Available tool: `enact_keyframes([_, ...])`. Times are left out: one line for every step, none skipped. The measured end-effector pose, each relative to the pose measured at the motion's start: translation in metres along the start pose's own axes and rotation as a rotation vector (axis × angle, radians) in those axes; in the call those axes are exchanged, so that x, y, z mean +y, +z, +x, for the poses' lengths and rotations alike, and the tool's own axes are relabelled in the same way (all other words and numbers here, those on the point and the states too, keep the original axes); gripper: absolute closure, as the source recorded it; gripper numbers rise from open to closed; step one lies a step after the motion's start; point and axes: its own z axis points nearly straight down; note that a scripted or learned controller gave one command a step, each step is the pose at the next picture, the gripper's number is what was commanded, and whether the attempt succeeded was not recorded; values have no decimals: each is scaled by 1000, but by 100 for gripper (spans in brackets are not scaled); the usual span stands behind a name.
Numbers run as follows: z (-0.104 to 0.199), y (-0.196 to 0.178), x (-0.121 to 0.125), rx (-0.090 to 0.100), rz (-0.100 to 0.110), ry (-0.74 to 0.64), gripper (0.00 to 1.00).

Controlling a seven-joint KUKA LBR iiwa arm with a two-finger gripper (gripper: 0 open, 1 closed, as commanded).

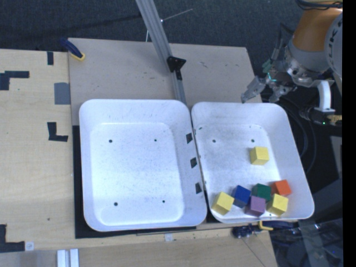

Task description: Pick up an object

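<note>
- The left bin point(136, 163) has its whole floor bare, with open room above it from rim to rim.
- The right bin point(222, 149) is free across its far and left parts; a lone yellow cube point(259, 155) sits toward the right wall, apart from the rest.
- Along the near wall crowd a yellow cube point(223, 202), blue cube point(242, 195), purple cube point(257, 204), green cube point(261, 192), another yellow cube point(278, 204) and an orange cube point(282, 187), touching or just beside each other, leaving little gap between them.
- A slanted metal bar point(158, 29) crosses the far worktop point(111, 71), ending near the bins' shared far corner.
- The end effector point(261, 88) hangs just beyond the right bin's far right corner.
</note>
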Motion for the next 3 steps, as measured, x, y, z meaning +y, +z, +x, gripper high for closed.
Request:
enact_keyframes([0, 0, 0, -1, 0, 1, 0])
enact_keyframes([1, 64, 3, 1, 6, 0, 0])
enact_keyframes([9, 112, 6, 0, 4, 1, 0])
